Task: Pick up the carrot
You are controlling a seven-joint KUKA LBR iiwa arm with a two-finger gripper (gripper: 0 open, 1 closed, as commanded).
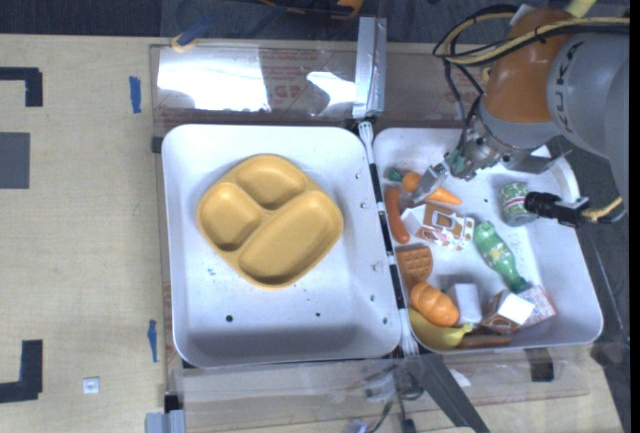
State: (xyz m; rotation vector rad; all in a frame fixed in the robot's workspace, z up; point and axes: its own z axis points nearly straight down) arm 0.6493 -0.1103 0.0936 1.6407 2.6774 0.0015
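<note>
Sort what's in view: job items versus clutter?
Job: carrot, gripper right above it in the right bin.

Clutter: yellow divided plate in the left bin, green bottle, banana, orange fruit, sausage.

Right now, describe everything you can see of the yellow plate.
The plate is a mustard-yellow tray, plastic by its look, with rounded edges and three shallow compartments: two smaller ones at the upper left, one larger at the lower right. It lies flat, turned at an angle, near the middle of the left bin. It touches nothing else.
</note>
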